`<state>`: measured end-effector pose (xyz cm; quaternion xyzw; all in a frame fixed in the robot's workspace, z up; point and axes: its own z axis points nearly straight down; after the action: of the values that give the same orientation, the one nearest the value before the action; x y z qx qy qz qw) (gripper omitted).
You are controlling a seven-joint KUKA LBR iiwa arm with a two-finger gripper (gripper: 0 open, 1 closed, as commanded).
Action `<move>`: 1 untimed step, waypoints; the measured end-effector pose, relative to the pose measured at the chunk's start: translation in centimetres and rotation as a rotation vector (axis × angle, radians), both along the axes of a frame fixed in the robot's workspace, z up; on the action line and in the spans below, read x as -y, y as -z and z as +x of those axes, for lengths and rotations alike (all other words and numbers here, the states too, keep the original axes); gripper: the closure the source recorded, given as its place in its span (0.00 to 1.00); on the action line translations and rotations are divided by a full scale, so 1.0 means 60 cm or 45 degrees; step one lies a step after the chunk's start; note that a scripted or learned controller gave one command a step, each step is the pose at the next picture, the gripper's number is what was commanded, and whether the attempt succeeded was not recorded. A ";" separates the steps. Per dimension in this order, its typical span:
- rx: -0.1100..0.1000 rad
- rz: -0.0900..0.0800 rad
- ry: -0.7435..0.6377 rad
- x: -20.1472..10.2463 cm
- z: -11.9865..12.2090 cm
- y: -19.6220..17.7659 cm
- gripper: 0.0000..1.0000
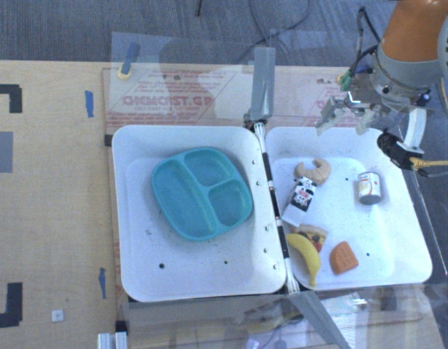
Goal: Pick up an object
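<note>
Looking down on the bench (pixel 49 195): two shallow white bins side by side. Left bin (pixel 137 267) carries a teal divided plate (pixel 202 193), three compartments, lying flat near the bin's middle.

Right bin (pixel 398 253) carries the loose objects:
- tan croissant-shaped piece (pixel 313 171), toward the far left part of the bin
- small black-and-white carton (pixel 302 195), just beside the croissant on its near side, tilted
- small metal can (pixel 369 188) on its side, toward the right, well apart from the others
- banana (pixel 306 257) near the front left corner, close against the bin's left wall
- a small brown-and-yellow item (pixel 313 234) touching the banana's upper end — cannot tell what it is
- orange ridged piece (pixel 344 257), just right of the banana, not touching it

Behind the bins — a clear panel with taped edges and a grey upright strip (pixel 263 86) at the seam between the bins. Black cables on the floor beyond.

Arm (pixel 417 20) enters at upper right, orange band above the grey wrist. Hand (pixel 345 118) sits above the far rim of the right bin, fingers spread apart, pointing down. Nothing lies between the fingers; they touch no object. Croissant and can are the nearest items, both clear of the hand, nothing standing over them.
</note>
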<state>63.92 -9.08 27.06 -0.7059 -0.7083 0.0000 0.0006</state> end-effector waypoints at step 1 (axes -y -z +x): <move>0.003 -0.002 -0.139 0.099 -0.034 0.193 0.00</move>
<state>61.90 -15.00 15.45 -0.6662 -0.7458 -0.0002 -0.0006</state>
